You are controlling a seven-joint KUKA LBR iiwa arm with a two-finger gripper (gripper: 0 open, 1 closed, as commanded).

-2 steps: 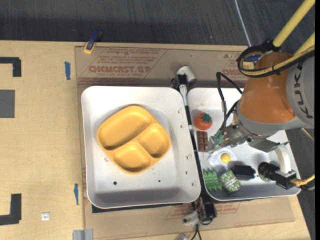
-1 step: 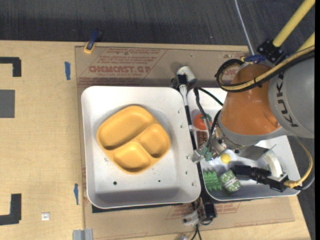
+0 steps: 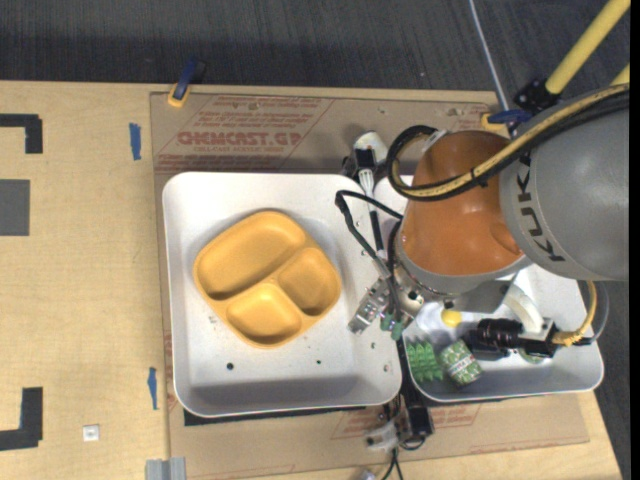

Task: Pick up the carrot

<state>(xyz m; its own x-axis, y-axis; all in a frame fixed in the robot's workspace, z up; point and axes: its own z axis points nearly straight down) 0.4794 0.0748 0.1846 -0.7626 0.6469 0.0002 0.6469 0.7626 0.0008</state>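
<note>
arm: grey KUKA arm with orange band (image 3: 455, 213) reached in from the right, bent steeply down over the left part of the right bin, wrist pointing into it
gripper (image 3: 385, 310): low at the seam between the two bins; open or closed, could not tell, wrist hid it
right shallow white bin (image 3: 575, 373): mostly covered by arm; green toy pieces (image 3: 428, 360) at near edge
carrot: place could not be told
left shallow white bin (image 3: 190, 268): held yellow three-compartment plastic plate (image 3: 265, 276)
</note>
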